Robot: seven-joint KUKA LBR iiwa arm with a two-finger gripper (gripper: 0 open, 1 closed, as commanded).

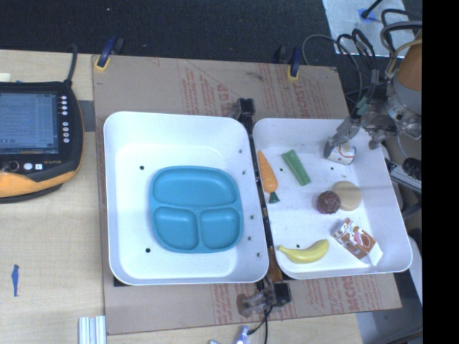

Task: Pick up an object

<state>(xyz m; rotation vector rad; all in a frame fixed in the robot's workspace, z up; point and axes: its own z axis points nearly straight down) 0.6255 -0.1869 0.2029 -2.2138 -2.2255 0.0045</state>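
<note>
Item under the gripper: small white block-like object with an orange-red marking (343,154), lying in the far right part of the right-hand shallow white bin (401,213), close to that bin's far wall. Exact kind not readable at this size. Judged light, probably rigid plastic with smooth, somewhat slippery faces; not judged fragile. Best hold judged across its short width, on the two flat opposing sides, fingers set low so the piece cannot pop out upward.

Two-finger gripper (340,143) directly over and at the far edge of the white block; one dark finger reaching down to the block's left end. Fingers apparently spread apart, nothing seen pinched between them. Contact with the block not confirmed.

Relative to the white block: flat green rectangular stick (295,167) just to the left, lying at a slant. Orange carrot-shaped toy with green tip (268,175) further left, against the bin's left wall. Round beige ball-like piece (348,195) nearer the camera, touching a dark maroon round piece (328,202) at its left. Red-and-white printed packet (354,239) nearer still, and yellow toy banana (304,251) at the near wall. All well apart from the block, so no crowding risk judged.

Beyond, in the left-hand shallow white bin (122,192): blue three-compartment plastic tray (195,208).
</note>
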